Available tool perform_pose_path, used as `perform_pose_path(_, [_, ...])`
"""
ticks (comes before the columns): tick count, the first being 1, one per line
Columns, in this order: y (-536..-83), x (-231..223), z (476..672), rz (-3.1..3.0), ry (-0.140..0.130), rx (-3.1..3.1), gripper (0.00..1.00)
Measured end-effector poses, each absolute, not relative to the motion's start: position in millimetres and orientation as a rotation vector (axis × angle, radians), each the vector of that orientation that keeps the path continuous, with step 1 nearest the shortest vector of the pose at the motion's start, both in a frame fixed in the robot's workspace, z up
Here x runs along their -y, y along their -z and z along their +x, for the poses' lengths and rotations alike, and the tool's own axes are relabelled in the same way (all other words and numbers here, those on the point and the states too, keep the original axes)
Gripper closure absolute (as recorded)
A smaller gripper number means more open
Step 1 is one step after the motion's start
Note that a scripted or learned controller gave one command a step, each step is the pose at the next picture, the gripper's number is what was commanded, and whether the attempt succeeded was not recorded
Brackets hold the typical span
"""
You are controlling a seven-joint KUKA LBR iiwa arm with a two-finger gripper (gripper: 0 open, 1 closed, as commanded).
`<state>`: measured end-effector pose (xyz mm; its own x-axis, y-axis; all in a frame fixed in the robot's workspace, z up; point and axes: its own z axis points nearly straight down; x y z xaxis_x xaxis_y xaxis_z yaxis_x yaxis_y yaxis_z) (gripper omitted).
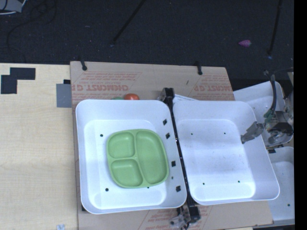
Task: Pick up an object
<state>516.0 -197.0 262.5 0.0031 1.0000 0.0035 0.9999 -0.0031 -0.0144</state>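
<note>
On the bench you've got two shallow white bins side by side: the left bin (88,128) and the right bin (259,186), clamped together along a black centre divider (176,152), presumably so neither slides when the arm pushes around inside. Both sit on a cardboard sheet (144,83) with printed lettering, probably a base to keep them level.

Your only obvious pick candidate is the green divided plate (137,158), lying flat near the middle of the left bin, three compartments facing up. Flat and low-rimmed, so my read is it'll need an edge grab, not a top-down pinch.

Something small and red-orange (131,97) sits just behind the left bin's back wall, outside it, so likely not reachable stock.

Smallest: the gripper (252,132) hangs at the right bin's right rim, well apart from the plate. Too small and blurred; you can't tell how it's set, and I see nothing in it.
</note>
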Motion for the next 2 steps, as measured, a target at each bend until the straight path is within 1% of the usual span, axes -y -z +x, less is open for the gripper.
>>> perform_pose_path(1, [-268.9, 196.6, 518.2, -2.219, -0.002, 2.219, 0.00])
perform_pose_path(2, [-207.6, 190.0, 521.7, -2.217, -0.005, 2.217, 0.00])
